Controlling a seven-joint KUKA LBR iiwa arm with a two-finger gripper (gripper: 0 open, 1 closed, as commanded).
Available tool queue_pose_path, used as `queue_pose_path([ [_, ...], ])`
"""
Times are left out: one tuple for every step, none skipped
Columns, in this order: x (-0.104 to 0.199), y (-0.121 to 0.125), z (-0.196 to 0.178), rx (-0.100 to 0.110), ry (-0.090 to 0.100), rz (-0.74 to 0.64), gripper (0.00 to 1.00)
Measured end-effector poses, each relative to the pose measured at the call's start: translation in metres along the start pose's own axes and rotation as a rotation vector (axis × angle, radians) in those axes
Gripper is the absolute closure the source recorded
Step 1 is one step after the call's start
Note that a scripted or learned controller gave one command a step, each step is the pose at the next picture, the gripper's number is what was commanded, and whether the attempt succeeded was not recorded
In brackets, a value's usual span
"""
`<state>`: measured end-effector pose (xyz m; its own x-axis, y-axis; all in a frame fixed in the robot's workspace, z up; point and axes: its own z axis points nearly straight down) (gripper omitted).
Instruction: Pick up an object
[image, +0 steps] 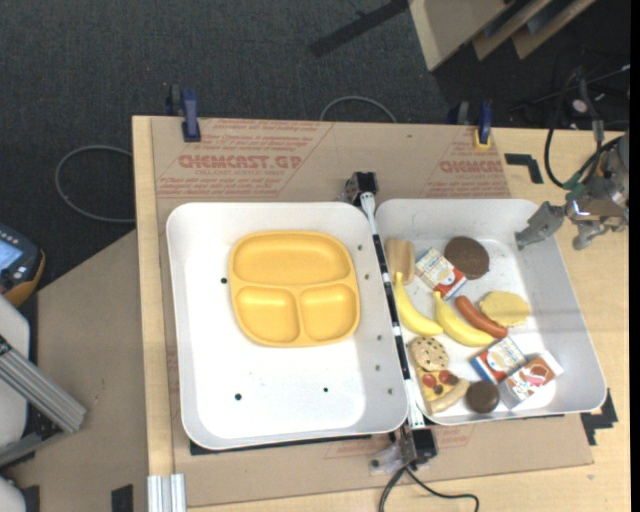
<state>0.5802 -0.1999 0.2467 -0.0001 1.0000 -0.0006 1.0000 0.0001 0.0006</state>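
The left bin (200, 400) is a shallow white tray with rounded corners and a matte, lightly speckled floor. In it lies a yellow plastic divided plate (295, 286), smooth and glossy, with one long compartment at the far side and two smaller ones nearer the camera. The plate sits toward the far half of this bin, well clear of the walls, with bare floor on its near side.

Right of the plate, across the seam where the two bins meet, the right bin (585, 385) holds a loose cluster of toy food against its left wall and near edge. A pale tan wedge (400, 257) lies just right of the seam. Beyond it are two curved yellow bananas (415, 312), a small printed carton (437, 271), a round brown patty (467, 257), a red sausage (480, 316), a pale yellow lump (508, 306), a speckled cookie (429, 353), a pizza slice (441, 388), a dark disc (482, 396) and two more printed cartons (517, 368). Several touch or overlap, so their edges are partly hidden. The far right part of this bin's floor is bare.

Farthest right of the plate, the gripper (543, 224) hangs over the right bin's far corner, apart from all the food. Its grey finger is blurred and cables crowd the wrist, so whether it is open or closed cannot be told.
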Motion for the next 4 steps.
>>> queue_pose_path([
  [0.033, 0.072, 0.073, -0.004, 0.0, -0.006, 0.0],
  [0.027, 0.063, 0.168, 0.01, 0.003, 0.001, 0.0],
  [0.023, 0.088, 0.162, -0.004, -0.001, -0.002, 0.0],
  [0.067, -0.01, 0.16, 0.008, 0.004, 0.001, 0.0],
])
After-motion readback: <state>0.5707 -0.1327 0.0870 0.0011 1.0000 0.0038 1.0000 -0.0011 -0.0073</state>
